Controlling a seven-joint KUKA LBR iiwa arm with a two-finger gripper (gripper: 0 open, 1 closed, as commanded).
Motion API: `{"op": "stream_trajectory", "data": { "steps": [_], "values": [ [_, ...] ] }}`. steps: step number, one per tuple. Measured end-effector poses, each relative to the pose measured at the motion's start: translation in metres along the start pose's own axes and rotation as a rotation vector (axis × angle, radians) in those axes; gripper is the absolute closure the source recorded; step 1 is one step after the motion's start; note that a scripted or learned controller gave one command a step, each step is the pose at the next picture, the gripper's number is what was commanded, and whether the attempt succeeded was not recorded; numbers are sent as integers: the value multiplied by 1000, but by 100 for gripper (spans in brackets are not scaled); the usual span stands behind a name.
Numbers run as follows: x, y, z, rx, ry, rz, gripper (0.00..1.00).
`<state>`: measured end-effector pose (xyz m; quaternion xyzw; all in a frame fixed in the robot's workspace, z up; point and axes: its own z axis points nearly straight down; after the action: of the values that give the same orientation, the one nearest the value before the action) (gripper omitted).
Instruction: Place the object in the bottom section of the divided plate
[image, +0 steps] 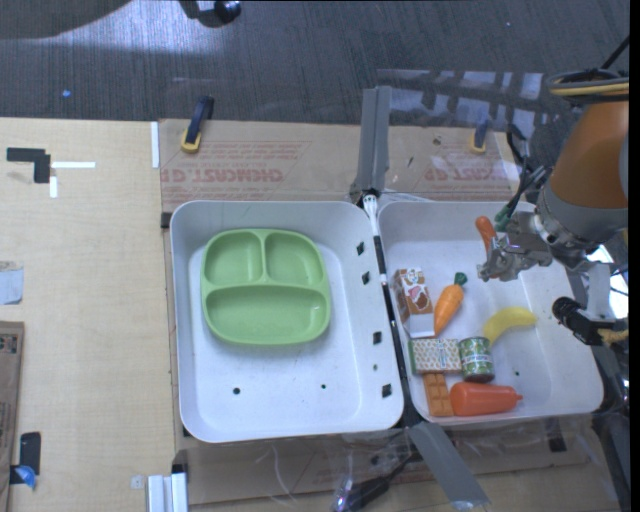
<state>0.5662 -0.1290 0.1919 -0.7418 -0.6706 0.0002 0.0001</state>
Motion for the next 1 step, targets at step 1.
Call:
{"op": "stream_trajectory", "data": {
  "steps": [1],
  "values": [
    [74, -39, 1, 3, 0, -102, 100]
  ]
}}
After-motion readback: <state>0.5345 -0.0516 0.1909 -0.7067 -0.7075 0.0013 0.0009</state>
